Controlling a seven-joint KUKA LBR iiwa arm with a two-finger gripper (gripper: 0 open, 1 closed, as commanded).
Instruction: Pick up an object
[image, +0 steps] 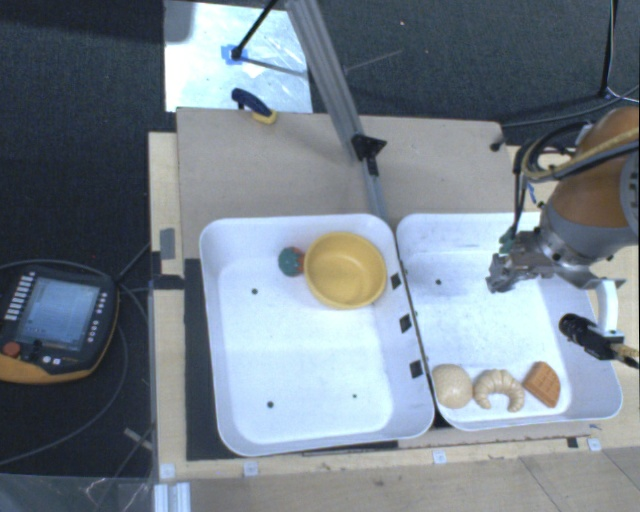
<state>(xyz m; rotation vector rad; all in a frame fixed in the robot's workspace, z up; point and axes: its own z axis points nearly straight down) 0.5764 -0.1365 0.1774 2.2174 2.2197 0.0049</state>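
The arm's claw (503, 272) hovers over bare floor in the right bin (470, 330), nothing in its grip; whether it is open cannot be told. Its likeliest targets, an egg (451, 385), a croissant (500, 389) and a waffle (543, 383), lie along the bin's near edge. The approach appears under way; next it must move toward one and descend.

Floor (80, 120): dark grey carpet around the bench.
Bench (430, 170): tan board top, pale edge strip along the front.
Pendant (55, 320): yellow-rimmed, lit screen, lying on the floor left of the bench.
Pole (335, 85): grey, slanting across the upper bench.
Sheet (235, 55): shiny pale patch behind the bench.
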